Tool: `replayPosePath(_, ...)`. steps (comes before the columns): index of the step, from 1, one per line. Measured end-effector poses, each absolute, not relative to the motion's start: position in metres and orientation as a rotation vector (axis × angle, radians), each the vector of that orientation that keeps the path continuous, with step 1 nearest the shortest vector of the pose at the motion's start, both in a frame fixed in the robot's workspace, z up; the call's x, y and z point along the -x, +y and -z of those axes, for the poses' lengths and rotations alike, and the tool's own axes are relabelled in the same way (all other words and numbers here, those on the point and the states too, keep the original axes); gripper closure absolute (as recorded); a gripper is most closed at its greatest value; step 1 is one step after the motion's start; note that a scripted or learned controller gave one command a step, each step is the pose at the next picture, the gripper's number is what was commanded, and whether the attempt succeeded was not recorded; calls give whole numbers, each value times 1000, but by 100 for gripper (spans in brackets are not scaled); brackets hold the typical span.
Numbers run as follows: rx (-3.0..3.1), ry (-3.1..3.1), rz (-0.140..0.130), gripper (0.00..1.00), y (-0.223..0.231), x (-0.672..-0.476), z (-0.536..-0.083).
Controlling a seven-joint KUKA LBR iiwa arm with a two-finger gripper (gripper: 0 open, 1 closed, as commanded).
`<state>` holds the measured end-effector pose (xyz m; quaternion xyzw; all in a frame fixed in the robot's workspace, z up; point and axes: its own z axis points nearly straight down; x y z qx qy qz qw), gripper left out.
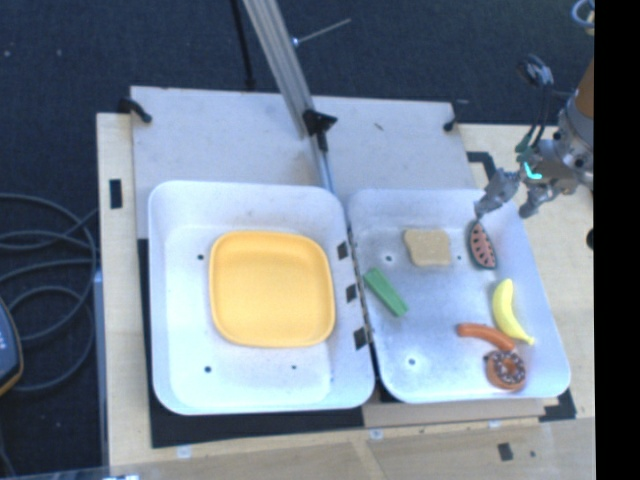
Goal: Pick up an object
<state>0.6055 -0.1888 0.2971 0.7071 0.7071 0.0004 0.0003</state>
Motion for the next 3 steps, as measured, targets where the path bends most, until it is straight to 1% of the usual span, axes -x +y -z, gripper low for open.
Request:
replayPosePath(1,-2221,2221,-1,0,-189,-606,-297)
replayPosePath(2,-2223,2223,4,0,-183,-610,-252)
replayPosePath(3,-2225,2223,5,0,-181,-604,-191)
